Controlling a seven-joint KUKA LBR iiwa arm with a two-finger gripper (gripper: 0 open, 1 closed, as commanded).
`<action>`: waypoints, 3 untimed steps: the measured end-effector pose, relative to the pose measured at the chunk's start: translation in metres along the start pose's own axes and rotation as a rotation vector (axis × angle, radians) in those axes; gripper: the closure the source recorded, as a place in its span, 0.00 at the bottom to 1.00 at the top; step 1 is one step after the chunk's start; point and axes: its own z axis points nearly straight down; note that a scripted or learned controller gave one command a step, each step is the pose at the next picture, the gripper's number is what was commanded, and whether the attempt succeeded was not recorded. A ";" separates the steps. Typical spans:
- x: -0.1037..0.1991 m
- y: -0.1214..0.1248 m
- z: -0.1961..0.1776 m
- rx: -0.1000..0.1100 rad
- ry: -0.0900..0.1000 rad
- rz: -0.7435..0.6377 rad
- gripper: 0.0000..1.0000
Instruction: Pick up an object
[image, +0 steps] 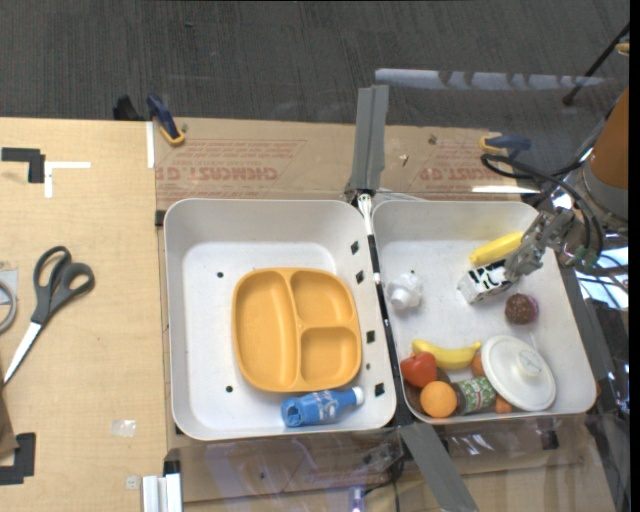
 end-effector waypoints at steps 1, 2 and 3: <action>-0.001 -0.067 -0.051 -0.001 -0.003 -0.394 1.00; -0.001 -0.067 -0.051 -0.001 -0.003 -0.394 0.00; -0.001 -0.066 0.116 0.000 -0.010 -0.617 0.00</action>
